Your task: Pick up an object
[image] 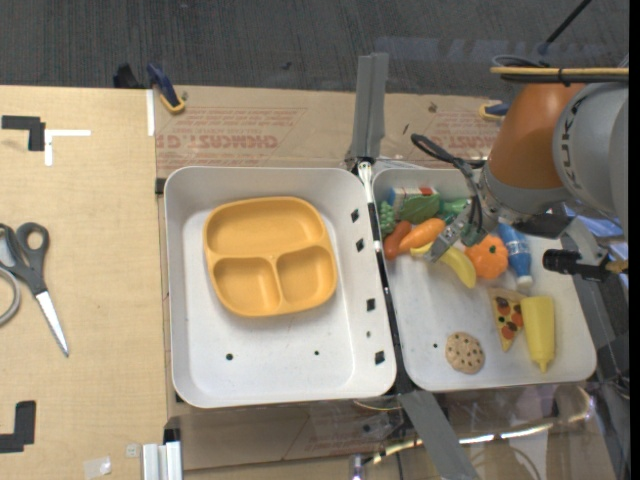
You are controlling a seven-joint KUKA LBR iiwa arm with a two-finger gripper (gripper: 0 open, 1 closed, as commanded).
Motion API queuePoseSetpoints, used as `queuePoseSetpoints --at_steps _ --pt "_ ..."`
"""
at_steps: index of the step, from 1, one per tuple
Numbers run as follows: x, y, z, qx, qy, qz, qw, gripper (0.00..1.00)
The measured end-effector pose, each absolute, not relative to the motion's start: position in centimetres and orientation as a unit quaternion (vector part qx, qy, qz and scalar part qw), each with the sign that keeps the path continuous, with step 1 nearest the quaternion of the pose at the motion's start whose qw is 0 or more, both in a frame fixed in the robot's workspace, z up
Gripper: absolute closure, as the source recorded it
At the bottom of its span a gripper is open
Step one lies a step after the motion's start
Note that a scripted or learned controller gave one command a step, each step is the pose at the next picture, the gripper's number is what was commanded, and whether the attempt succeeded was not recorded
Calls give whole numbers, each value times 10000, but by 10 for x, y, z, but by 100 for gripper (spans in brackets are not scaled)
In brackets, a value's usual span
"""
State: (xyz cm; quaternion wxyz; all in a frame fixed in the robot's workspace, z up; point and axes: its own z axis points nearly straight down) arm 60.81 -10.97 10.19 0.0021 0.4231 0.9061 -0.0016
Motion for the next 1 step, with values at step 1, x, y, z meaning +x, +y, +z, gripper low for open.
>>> queuePoseSetpoints --at_steps 1 --pt "637 -51 192 4349 9005 -3 13 100"
